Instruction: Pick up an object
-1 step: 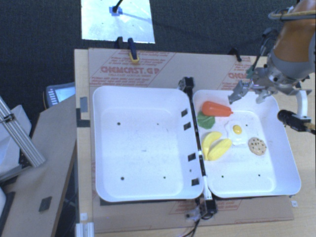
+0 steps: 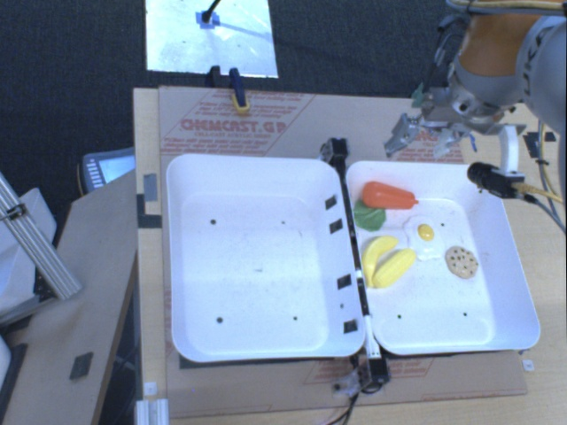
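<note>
The gripper [image 2: 423,138] hangs above the far edge of the right bin [image 2: 505,312], over the brown board [image 2: 354,118] that lies behind both bins. Its fingers [image 2: 400,136] are spread apart, and nothing sits between them. Above the gripper, the arm [image 2: 509,34] rises toward the upper right, with its orange band just over the grey wrist. A black fitting [image 2: 489,177] projects over the far right rim of the right bin, near the gripper but apart from it. The objects for the task all lie in the far left part of the right bin. A toy carrot [image 2: 387,196] lies closest to the gripper, with a green leafy piece [image 2: 368,216] touching its near side. A toy fried egg [image 2: 425,234] lies just to the right of these. A toy banana [image 2: 387,260] lies nearer to the camera, beside the divide between the bins. A cookie [image 2: 461,261] lies to the right of the banana, just beyond the egg. The left bin [image 2: 190,184] sits edge to edge with the right bin, and black clips [image 2: 337,227] join the two rims. A metal plate [image 2: 209,25] lies on the dark floor beyond the bench.
</note>
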You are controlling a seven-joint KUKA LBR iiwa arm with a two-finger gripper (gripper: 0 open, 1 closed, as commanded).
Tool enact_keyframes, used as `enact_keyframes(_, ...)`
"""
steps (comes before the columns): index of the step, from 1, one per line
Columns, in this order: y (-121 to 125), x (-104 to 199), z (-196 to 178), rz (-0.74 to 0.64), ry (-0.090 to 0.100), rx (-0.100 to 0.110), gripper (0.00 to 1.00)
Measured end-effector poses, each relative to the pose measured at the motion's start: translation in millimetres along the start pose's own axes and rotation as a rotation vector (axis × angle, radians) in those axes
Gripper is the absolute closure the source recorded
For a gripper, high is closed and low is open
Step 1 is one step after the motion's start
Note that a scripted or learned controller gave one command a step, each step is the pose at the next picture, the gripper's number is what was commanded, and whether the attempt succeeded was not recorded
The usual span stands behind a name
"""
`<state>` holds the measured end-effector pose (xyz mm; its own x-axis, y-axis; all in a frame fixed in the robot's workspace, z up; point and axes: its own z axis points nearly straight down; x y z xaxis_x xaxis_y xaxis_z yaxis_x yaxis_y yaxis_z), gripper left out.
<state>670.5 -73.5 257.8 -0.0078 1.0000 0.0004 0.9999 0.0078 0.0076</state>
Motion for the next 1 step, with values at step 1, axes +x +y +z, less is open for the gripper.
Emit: enact_keyframes(1, -1.3, -1.7, -10.7, 0.0, 0.0, 0.0, 1.0)
